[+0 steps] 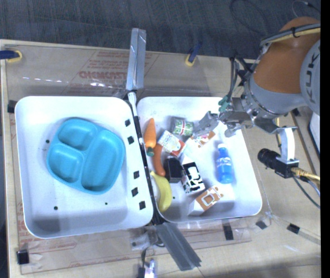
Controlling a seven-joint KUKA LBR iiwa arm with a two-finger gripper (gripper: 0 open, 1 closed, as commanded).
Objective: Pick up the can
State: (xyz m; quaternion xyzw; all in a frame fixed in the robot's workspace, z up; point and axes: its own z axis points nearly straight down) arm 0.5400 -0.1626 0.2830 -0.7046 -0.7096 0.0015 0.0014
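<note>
Looking down on the bench (49, 57), we saw two shallow white bins side by side. The left bin (32, 213) carried a blue divided tray (87, 154), which lay a little toward its far left part, well clear of the bin's near edge.

The right bin (249, 196) held the clutter. The can (182, 126), green and lying on its side, sat near the far edge of that bin, about midway along it. Just beside it, toward the near side, lay a small white carton (171, 142) with red and green print. Along the bin's left wall we noted a carrot (150, 133) by the far end, a banana (164, 192) toward the near left corner, and a dark object between them that we could not name. A black-and-white box (192, 177) lay near the middle, a tan carton (210, 197) close to the near edge, and a blue bottle (224, 163) toward the right wall.

The gripper (206, 122) hung over the far part of the right bin, just right of the can, with the arm (281, 62) reaching in from the right. We could not tell how the gripper stood, and we saw no object held in it.
</note>
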